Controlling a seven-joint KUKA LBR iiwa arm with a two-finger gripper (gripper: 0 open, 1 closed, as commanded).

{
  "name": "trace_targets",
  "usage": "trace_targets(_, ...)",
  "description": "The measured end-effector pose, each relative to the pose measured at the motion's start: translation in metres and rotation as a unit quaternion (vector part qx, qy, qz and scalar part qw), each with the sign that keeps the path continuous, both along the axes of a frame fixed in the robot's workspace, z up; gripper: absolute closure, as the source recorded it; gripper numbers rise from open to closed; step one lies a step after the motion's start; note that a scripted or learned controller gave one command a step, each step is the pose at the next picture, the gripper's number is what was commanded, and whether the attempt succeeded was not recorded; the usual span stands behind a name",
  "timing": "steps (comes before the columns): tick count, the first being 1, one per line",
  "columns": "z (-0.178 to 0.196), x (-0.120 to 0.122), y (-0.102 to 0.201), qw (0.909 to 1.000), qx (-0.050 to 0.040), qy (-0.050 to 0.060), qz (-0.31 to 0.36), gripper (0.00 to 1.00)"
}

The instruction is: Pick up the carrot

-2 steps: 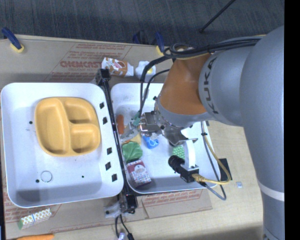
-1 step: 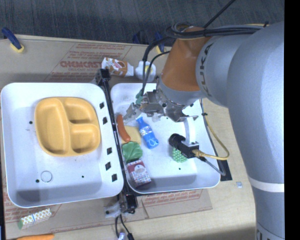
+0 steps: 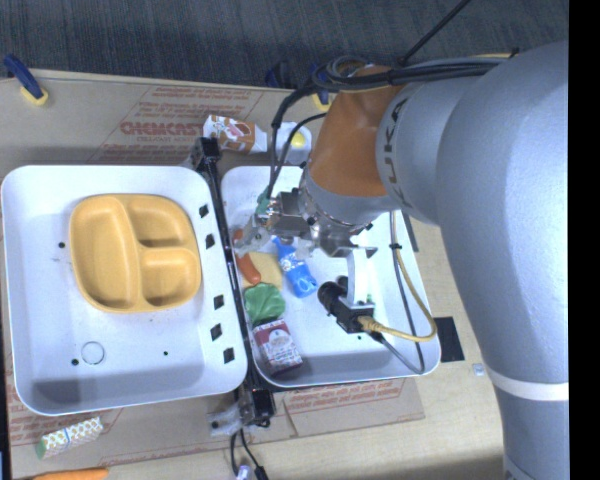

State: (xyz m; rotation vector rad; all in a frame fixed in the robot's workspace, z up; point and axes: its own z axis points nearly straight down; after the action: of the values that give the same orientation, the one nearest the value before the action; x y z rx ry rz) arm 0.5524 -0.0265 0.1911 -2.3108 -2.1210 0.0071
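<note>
The carrot (image 3: 248,266) is a small orange piece lying at the left side of the right bin (image 3: 410,360), close to the wall between the two bins. My gripper (image 3: 267,220) hangs just above and behind it, over the bin's upper left part, with the grey arm and its orange band covering the back of the bin. Around the carrot lie a pale yellow piece (image 3: 269,267), a blue item (image 3: 297,274) to its right and a green leafy item (image 3: 263,301) in front of it.
A dark red packet (image 3: 276,347) lies at the right bin's front left. The left bin (image 3: 30,368) holds a yellow divided plate (image 3: 135,251). A small box (image 3: 230,131) sits on the cardboard behind the bins, and a wrapped packet (image 3: 70,436) in front.
</note>
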Motion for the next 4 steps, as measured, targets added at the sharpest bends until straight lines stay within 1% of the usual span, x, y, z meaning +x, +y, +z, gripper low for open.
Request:
trace_targets(1,0.0,0.0,0.0,1.0,-0.0001,0.0,-0.001,0.0)
trace_targets(2,0.0,0.005,0.011,0.9991,0.0,-0.002,0.043,0.0)
trace_targets(3,0.0,0.005,0.011,0.999,-0.0001,-0.002,0.044,0.0)
trace_targets(4,0.0,-0.01,0.03,0.9999,0.0001,0.0,0.011,0.0)
